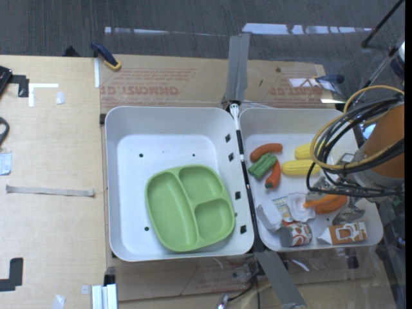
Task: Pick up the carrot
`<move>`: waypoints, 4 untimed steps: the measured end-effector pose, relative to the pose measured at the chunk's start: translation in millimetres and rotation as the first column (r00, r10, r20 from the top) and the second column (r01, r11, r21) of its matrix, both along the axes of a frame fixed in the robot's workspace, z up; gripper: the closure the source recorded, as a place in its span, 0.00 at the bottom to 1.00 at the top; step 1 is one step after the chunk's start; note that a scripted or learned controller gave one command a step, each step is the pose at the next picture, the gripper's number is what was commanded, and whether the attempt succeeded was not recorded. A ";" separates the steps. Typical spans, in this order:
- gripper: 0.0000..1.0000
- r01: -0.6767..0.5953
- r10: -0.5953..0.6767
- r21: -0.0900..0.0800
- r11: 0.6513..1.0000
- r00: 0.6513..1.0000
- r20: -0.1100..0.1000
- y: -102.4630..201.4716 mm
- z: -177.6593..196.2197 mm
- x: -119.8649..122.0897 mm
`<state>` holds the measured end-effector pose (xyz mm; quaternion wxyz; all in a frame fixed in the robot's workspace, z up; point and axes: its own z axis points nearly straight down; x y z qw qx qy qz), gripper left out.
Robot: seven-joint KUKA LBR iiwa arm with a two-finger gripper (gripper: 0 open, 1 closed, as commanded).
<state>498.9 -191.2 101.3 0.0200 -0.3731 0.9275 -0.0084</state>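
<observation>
Two white bins side by side on the table [45,172]. Left bin [122,172] holds a green three-compartment plate [190,206], tilted slightly toward the bin's near right corner.

Right bin [293,131] has the clutter: red sausage-like piece [266,150] at upper left, green vegetable piece [262,166] touching just below it, carrot [273,175] lying at a slant right beside the green piece, orange with a red-orange tint. Two yellow corn pieces [297,167] to its right. Nearer the front: crumpled white wrapper [291,206], small red-and-white can [297,234], orange-and-white carton [349,233], another orange item [329,203] partly under the arm.

Arm [386,143] is over the bin's right side, cables looped around it. The hand is hidden under wrist and cables; cannot tell whether it's apart or together. Carrot lies on the bin floor, well left of the arm.
</observation>
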 end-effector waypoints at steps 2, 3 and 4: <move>0.00 0.132 -0.132 0.000 0.991 0.991 -0.014 1.7 -2.7 6.7; 0.00 0.260 -0.260 0.004 0.965 0.965 -0.009 -27.1 -1.9 5.4; 0.00 0.329 -0.329 0.006 0.944 0.945 -0.001 3.2 0.3 -0.3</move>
